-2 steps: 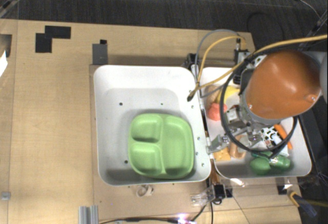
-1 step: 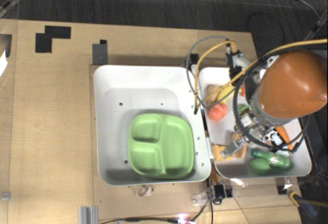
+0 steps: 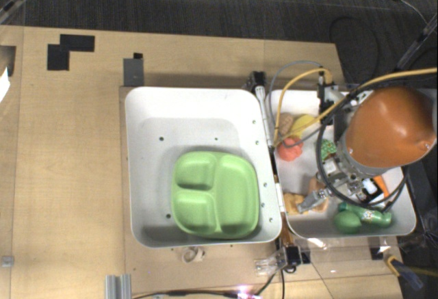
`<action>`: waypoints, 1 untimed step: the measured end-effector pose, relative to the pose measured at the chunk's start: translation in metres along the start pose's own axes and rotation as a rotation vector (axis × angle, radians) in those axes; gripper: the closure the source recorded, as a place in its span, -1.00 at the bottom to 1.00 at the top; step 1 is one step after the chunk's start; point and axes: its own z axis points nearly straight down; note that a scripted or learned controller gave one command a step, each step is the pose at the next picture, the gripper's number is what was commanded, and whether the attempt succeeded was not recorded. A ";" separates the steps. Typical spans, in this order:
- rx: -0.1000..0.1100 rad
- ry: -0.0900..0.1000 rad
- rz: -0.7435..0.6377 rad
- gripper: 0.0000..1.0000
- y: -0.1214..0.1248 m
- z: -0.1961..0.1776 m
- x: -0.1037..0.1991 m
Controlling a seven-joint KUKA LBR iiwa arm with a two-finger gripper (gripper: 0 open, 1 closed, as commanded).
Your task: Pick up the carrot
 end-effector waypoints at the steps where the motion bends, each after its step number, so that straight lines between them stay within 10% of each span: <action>1: 0.008 -0.003 -0.004 1.00 -0.004 -0.011 -0.003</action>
